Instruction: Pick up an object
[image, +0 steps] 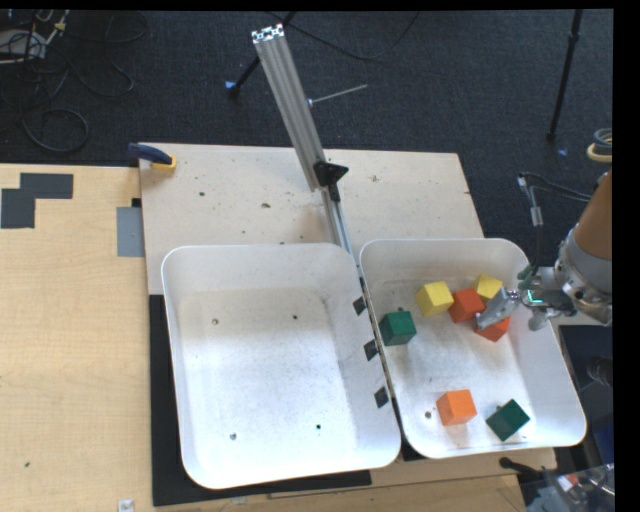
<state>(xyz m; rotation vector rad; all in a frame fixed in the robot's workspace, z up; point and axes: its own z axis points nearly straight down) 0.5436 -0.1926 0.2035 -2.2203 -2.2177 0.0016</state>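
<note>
Seven blocks lie unlifted in the right bin (560, 395) as the gripper (497, 315), its grip impossible to tell, hovers at a red block (492, 329).

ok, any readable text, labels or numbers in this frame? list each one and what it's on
None readable.
Checkerboard marker at the top of the aluminium post: a pattern, no characters.
Blocks in the right bin, such as the yellow block and the green block: plain faces.
Gripper: no legible marking.
</note>
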